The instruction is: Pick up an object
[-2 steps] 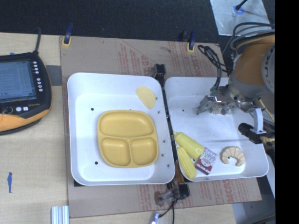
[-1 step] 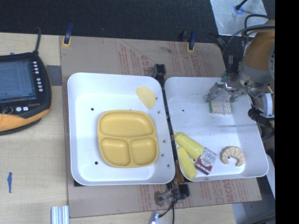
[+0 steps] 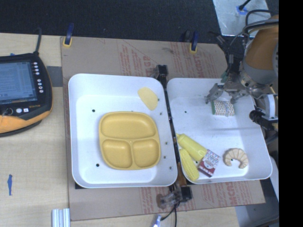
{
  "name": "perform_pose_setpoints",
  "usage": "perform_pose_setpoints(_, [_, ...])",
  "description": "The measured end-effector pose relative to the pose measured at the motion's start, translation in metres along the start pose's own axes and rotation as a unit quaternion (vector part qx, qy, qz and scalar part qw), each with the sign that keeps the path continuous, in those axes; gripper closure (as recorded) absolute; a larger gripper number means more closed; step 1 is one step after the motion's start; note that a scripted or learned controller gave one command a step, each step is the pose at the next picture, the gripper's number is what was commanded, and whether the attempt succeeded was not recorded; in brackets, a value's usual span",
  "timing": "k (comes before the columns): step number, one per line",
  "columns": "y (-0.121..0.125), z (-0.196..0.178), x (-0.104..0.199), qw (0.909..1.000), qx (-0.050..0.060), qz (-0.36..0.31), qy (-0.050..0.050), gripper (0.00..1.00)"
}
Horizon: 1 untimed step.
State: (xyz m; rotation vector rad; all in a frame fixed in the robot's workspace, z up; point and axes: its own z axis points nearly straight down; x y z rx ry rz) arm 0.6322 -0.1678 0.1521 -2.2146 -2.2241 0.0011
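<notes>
Nearest the camera, the pale wooden tabletop (image 3: 33, 174) carried a brown cardboard sheet (image 3: 118, 56) under both bins, pinned at its far edge by two blue-handled clamps (image 3: 68, 34). Dark carpeted floor (image 3: 118, 6) lay beyond the tabletop.

In the near part of the right bin (image 3: 251, 136), two yellow corn cobs (image 3: 189, 155) lay side by side against the left wall. A small red-and-white packet (image 3: 209, 162) touched them, and a croissant (image 3: 236, 157) sat a little apart to its right. The left bin (image 3: 80, 126) held a yellow three-compartment plate (image 3: 129, 139) in its middle, with a flat yellow chip-shaped piece (image 3: 148, 98) leaning in its far right corner.

At the left edge of the tabletop rested a teach pendant (image 3: 21, 91) with a lit screen and an orange underside.

Farther back in the right bin, my pincer (image 3: 224, 94) was spread wide, its fingers splayed over a small pale patterned packet (image 3: 223, 109) that lay on the bin floor just beneath them. I could not tell whether they touched it; the packet was not between them.
</notes>
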Motion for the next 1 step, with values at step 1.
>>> perform_pose_setpoints(1, [0.0240, 0.0325, -0.0130, 1.0000, 0.000, 0.000, -0.001, 0.00])
